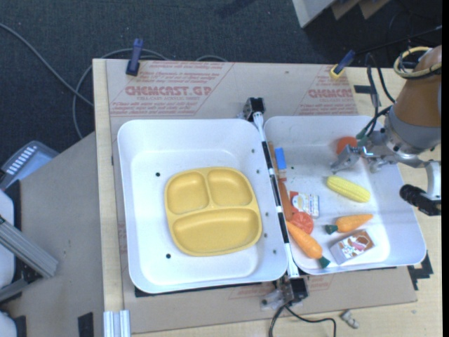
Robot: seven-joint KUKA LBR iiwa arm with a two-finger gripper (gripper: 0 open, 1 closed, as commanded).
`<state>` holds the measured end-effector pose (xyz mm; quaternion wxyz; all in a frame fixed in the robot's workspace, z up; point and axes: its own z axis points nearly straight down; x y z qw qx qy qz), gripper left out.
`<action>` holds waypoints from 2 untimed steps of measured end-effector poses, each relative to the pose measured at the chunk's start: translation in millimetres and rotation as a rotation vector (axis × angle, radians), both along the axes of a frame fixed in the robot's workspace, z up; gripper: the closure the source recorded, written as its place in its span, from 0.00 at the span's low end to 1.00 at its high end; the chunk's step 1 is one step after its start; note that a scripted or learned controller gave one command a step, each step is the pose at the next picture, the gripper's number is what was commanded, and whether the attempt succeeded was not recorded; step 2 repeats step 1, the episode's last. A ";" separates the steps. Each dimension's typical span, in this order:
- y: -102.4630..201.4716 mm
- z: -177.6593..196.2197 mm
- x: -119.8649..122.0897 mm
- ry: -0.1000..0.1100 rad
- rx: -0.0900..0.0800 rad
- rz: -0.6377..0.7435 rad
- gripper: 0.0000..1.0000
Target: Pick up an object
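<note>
Arm (421, 111) cut off at right edge, orange object (345, 144) partly hidden

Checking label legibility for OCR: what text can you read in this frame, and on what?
"CHEMCAST GP", red, on the brown sheet behind the left bin.
The same print at the sheet's right end, partly cut off.
Print on the small packets in the right bin: too small to read.

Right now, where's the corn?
The corn lies in the right bin, just below the gripper and above the small carrot.
</note>
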<state>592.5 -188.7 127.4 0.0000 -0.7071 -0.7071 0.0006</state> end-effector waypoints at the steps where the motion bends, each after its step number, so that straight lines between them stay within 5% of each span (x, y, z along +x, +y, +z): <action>1: 15.0 -43.2 -27.9 0.001 0.001 -0.001 0.00; 2: 15.0 -43.2 -27.9 0.001 0.001 -0.001 0.00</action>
